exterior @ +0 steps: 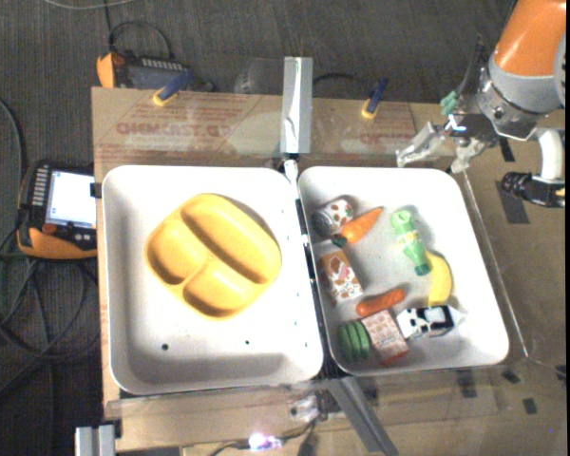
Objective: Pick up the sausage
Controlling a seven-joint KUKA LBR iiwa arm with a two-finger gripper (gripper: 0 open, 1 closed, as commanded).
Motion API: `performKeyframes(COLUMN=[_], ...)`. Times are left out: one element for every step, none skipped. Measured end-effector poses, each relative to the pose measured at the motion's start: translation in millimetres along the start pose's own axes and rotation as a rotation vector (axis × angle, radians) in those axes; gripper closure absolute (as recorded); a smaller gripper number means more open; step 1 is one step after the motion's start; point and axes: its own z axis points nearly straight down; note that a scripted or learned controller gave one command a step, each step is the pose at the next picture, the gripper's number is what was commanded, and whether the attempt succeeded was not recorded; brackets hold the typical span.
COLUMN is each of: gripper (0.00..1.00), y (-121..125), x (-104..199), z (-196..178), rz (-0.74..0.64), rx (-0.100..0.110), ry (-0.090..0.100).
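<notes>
Nearest the lens, along the front of the right bin (484, 350), a green-and-red striped toy (354, 339) lies beside a small printed carton (386, 335) and a black-and-white toy (426, 321). Just behind them rests the sausage (380, 302), a short red-orange link lying at a slant near the middle of that bin, touching or nearly touching the carton's top edge. A second printed carton (339, 275) sits just to its left, and a yellow banana (440, 279) curves just to its right.

Further back, a toy carrot (361, 224) leans against a small patterned can (331, 217), with a pale green piece (408, 240) near the bin's right side. Across the divider, the left bin (123, 255) carries a yellow compartment plate (214, 255).

Beyond the bins, over the cardboard-covered bench (199, 126), the gripper (437, 145) hangs at the right bin's far right corner, well apart from the sausage. Its pale fingers look spread and released, with nothing between them.

The pick has not begun, by the look of it. The crowding is the main risk: the sausage is hemmed in by both cartons and the banana, so a descent slightly off line could land a finger on a neighbour, push the link aside, or close on the wrong item. The carrot's similar colour could also draw a mistaken grasp. Because the link is rounded and lies at an angle, fingers not set across its width may let it roll or squirt out.
</notes>
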Motion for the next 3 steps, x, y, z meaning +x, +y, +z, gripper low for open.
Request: performKeyframes(gripper=[0.0,0.0,0.0], y=[-54,-34,-81], x=[8,7,29], z=[126,40,173], rz=[0.086,0.149,-0.188], rx=[0.002,-0.001,-0.006], ry=[-0.001,-0.002,-0.001])
